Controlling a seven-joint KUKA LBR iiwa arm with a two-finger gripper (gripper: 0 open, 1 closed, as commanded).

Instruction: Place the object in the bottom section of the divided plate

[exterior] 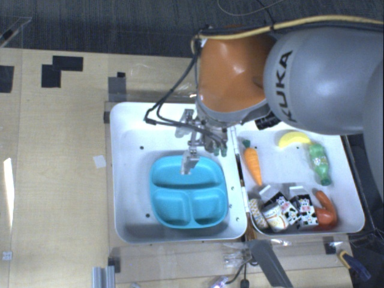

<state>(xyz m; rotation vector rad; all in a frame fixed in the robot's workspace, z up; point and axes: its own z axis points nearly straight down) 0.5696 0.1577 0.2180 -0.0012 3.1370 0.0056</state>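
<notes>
Two white bins side by side on the bench, and the action is all in the left bin [120,161]. The blue divided plate [192,206] sits on that bin's floor, closer to its right wall and near edge than to its left wall. It has one big section along the far side and two smaller ones side by side along the near side.

The gripper [189,164] hangs over the big far section, close to the plate's far rim and a bit left of the middle. Whether it's open or closed, or has hold of anything, I honestly can't tell (it's just a thin grey shape against the blue from this angle). The two near sections show plain blue.

The arm [324,77] comes in from the right, with its orange band [231,71] above the far edge of the left bin. A black cable [168,101] loops off its left side.

The right bin [282,167] holds the loose stuff:
- a carrot [254,164] by its left wall
- a yellow banana [294,139] near the far edge
- a green bottle [320,164] just right of the banana
- a red piece [327,212] in the near right corner
- a clump of cow-patterned things [294,212] along the near edge
</notes>
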